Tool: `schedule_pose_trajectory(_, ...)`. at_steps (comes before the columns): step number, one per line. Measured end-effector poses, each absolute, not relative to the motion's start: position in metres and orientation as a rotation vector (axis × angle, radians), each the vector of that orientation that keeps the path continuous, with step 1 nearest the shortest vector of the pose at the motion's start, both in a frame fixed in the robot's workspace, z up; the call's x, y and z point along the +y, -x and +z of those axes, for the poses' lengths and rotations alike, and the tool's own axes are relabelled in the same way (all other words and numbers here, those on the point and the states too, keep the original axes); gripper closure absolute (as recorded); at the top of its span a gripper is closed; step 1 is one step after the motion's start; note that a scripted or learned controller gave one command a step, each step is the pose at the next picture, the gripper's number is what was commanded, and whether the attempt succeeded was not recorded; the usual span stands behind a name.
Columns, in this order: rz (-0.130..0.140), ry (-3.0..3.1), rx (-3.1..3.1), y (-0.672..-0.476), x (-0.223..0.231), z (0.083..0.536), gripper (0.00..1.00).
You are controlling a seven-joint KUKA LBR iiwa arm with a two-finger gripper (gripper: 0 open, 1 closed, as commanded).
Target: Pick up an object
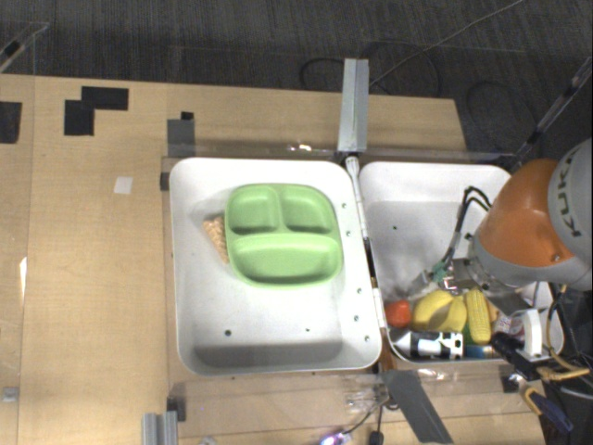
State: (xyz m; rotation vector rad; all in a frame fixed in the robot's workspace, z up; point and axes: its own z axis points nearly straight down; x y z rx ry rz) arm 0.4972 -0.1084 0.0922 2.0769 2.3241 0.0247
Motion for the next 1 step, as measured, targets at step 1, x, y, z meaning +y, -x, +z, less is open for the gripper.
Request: schedule_pose_trajectory(1, 0.02, -2.03, 2.376, -0.5909, -0.0935, 0.0909, 0.0)
